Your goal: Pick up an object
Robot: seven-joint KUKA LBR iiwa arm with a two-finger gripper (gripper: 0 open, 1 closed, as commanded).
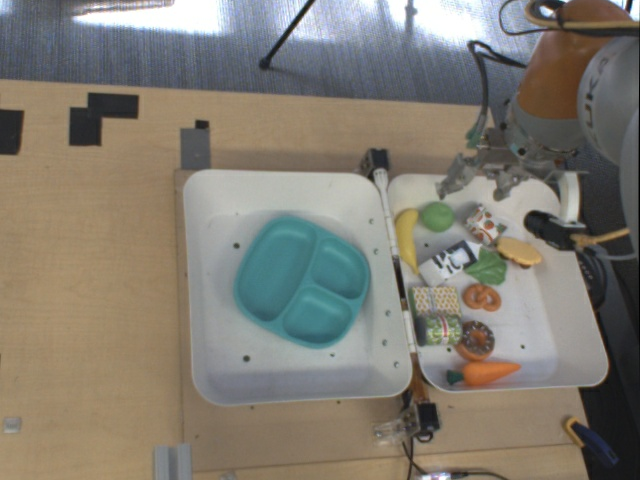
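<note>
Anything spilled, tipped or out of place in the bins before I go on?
Nothing stands out. The teal divided plate lies flat in the left bin. The toy foods, banana and carrot among them, sit inside the right bin, with the gripper above its far edge.

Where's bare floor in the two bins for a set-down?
Left bin: bare white all round the teal divided plate, widest along its left wall and near edge. Right bin: a bare strip along the right wall, beside the pretzel and carrot. Crowded: the right bin's left half, banana down to donut, and under the gripper.
</note>
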